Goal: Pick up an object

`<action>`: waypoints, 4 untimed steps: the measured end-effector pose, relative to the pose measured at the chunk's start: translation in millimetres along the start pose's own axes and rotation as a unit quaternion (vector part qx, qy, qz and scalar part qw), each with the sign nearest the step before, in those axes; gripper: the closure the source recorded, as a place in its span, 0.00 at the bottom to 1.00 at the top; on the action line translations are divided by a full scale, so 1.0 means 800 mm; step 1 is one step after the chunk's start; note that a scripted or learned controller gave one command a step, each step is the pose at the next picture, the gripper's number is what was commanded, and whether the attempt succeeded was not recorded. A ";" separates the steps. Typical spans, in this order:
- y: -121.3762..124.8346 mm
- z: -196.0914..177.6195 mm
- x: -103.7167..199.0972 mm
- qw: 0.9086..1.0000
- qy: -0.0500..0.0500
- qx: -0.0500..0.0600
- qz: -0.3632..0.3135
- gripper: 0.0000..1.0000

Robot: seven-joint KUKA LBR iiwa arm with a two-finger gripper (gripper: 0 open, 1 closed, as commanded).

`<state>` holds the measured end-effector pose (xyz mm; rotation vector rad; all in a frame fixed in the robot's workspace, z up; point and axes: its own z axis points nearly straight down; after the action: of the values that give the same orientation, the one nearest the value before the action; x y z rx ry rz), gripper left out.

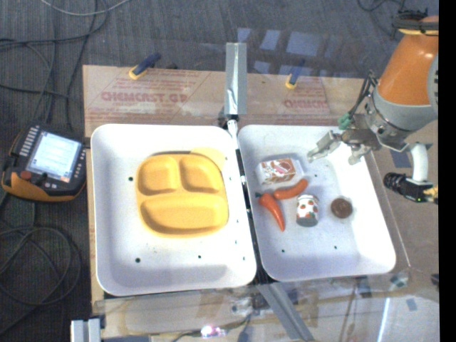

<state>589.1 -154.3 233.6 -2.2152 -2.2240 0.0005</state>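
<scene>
The right bin [370, 248] holds a small packet with a red and white label [278, 170], an orange sausage-shaped piece [292, 189], a red chili pepper [273, 210], a small printed can [307, 210] and a brown round piece [342, 207]. My gripper [336, 152] hangs over the bin's far right part, up and to the right of the packet. Its fingers [320, 148] are spread open with nothing between them. It touches none of the objects.
The left bin [114, 262] carries a yellow divided tray [183, 193]. A metal bar [235, 84] runs back from between the bins. A teach pendant [47, 162] lies left of the bench, with cables on the floor. Yellow clamps [144, 65] sit at the far edge.
</scene>
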 end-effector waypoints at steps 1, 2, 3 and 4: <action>-0.078 0.111 -0.004 0.999 0.000 0.001 -0.046 0.00; -0.100 0.179 0.009 1.000 -0.003 -0.007 0.002 0.00; -0.098 0.167 0.010 1.000 -0.002 -0.008 0.002 1.00; -0.092 0.043 0.013 0.993 -0.002 0.000 0.119 1.00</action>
<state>515.2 -144.1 199.3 -2.4651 -1.9471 0.0054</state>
